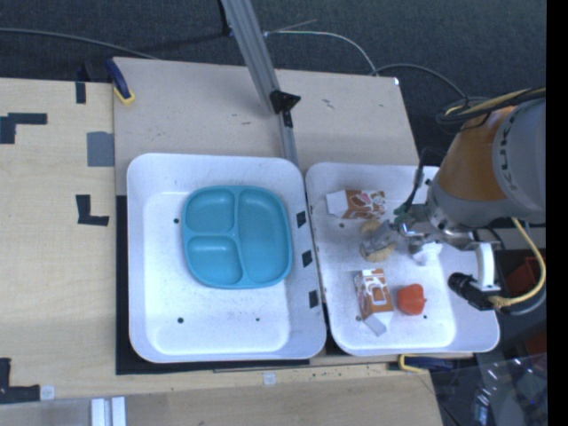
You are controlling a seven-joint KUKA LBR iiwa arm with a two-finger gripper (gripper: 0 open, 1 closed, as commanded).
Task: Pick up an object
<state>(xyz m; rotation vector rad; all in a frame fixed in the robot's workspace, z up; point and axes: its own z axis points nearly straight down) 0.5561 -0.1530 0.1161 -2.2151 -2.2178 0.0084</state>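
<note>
The right bin [470, 331] holds a brown-and-white packet [358, 204] at the back, a tan lumpy object [378, 245] in the middle, an orange-and-white carton [372, 296] at the front and a small red-orange object [410, 300] beside the carton. My gripper [410, 234] reaches in from the right and sits low just right of the tan object, close to it or touching it. The wrist hides its fingers.
The left bin [155, 327] holds a teal divided plate [238, 236]. A metal pole [251, 38] slants in from the top and ends near the bins' shared back edge. Cables [524, 278] hang at the arm's right.
</note>
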